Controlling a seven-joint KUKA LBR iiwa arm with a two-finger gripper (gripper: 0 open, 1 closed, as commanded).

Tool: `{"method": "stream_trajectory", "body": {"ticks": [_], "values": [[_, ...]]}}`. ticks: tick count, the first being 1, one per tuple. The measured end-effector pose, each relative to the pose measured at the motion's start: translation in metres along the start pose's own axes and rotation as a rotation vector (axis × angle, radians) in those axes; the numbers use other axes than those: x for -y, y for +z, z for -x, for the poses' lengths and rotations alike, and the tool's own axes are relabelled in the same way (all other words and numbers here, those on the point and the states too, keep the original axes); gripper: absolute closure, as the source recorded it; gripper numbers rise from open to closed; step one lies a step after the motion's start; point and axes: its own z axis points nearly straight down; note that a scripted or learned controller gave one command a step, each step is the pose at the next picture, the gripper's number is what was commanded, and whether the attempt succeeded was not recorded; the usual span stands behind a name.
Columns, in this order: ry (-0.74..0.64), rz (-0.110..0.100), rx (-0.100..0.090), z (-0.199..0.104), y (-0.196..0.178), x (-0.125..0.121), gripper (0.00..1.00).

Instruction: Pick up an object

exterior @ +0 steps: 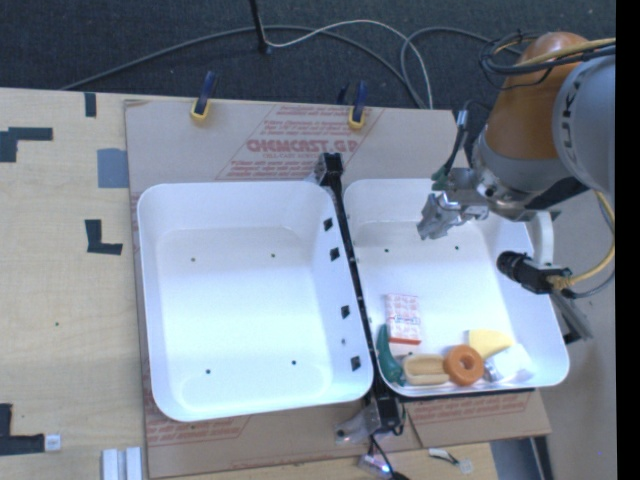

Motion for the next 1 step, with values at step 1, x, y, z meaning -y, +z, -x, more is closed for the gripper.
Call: {"method": "stream_trajectory", "body": {"ticks": [1], "values": [[-0.005, -0.002, -0.001, -0.0594, 0.0029, 0.0177, 1.00]]}}
